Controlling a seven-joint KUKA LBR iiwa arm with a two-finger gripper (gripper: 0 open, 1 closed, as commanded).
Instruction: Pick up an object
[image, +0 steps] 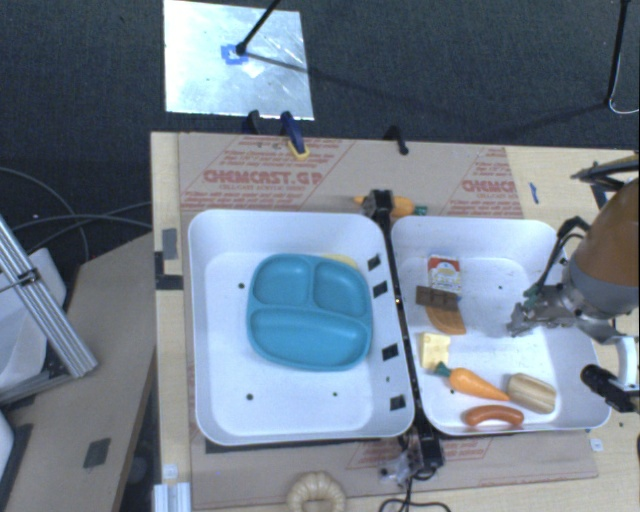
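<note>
Object: none chosen yet; the 6 food toys lie left and near of the gripper (520, 322) in the right bin (500, 245).
Blue plate (308, 310): smooth, 3 compartments, left bin (215, 330).
Bread roll (532, 392): tan, rounded, closest.
Sausage (491, 417): red, lying left-right.
Carrot (472, 381): orange, tapered.
Gripper: whether apart or together, I cannot tell.

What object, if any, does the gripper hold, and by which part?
Nothing is seen held: the two-finger gripper hovers over bare floor of the right white bin.
</note>
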